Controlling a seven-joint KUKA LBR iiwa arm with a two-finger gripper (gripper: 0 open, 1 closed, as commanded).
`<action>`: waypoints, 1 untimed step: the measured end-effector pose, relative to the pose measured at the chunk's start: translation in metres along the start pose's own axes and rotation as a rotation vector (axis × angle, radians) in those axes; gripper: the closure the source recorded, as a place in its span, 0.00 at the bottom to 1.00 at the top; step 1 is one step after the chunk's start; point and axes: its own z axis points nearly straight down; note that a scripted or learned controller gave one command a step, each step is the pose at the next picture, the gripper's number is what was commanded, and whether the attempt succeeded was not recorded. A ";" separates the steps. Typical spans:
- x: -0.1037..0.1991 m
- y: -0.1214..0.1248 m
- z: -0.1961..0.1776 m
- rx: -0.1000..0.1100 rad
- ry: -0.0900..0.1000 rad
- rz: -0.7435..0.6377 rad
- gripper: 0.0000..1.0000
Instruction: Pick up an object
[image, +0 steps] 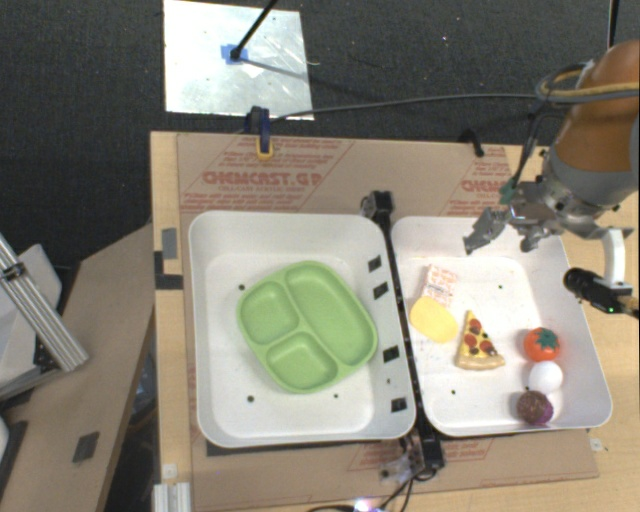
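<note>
My gripper hangs over the far edge of the right bin, its fingers apart with nothing between them. Below it in that bin lie a pink-and-white packet, a yellow disc and a toy pizza slice. Near the bin's front right corner, a red-orange tomato, a white ball and a dark purple ball sit in a row. The packet is the nearest object, a short way in front and to the left of the gripper.
A green divided plate lies in the left bin. A black clip strip joins the bins. A blue clamp grips the board's far edge. A shiny sheet lies behind it.
</note>
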 end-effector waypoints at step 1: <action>-0.009 -0.003 0.057 0.004 0.000 0.002 0.00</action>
